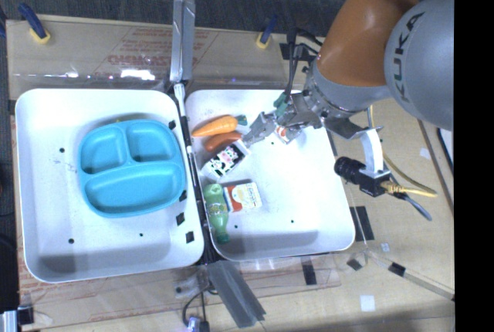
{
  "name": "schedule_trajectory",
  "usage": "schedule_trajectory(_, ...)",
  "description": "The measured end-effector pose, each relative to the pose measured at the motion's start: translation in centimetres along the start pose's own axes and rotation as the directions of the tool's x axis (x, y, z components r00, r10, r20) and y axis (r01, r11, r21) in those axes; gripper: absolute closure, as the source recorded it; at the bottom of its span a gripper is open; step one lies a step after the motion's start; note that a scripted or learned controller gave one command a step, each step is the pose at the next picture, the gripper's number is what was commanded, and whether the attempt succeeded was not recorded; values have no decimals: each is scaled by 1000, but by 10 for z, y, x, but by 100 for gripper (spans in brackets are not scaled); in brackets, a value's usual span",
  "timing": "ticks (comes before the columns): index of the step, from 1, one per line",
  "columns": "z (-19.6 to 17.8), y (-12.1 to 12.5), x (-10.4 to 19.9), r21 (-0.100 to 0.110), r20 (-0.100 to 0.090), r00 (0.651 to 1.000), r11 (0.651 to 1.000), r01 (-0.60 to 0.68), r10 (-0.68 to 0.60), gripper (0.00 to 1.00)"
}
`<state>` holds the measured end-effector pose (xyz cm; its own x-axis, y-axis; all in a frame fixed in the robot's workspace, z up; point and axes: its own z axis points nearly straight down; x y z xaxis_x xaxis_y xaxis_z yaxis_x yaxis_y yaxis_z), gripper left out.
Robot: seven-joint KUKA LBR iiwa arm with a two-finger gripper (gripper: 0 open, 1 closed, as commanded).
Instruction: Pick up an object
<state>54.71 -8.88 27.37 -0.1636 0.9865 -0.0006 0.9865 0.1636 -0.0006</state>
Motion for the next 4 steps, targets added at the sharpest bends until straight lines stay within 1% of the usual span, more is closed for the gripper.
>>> schedule_trajectory(1, 72, 55, 28, 5, 0, 998, 998, -56, 56, 0)
schedule_trajectory(2, 161, 45, -23, -20, 4, 997, 997, 77, -77, 0)
schedule_trajectory(3, 181, 94, -22, -1, 0, 988, 988, 156, -156, 0)
schedule_trajectory(4, 170, 94, -22, -1, 1, 987, 987, 159, -159, 100)
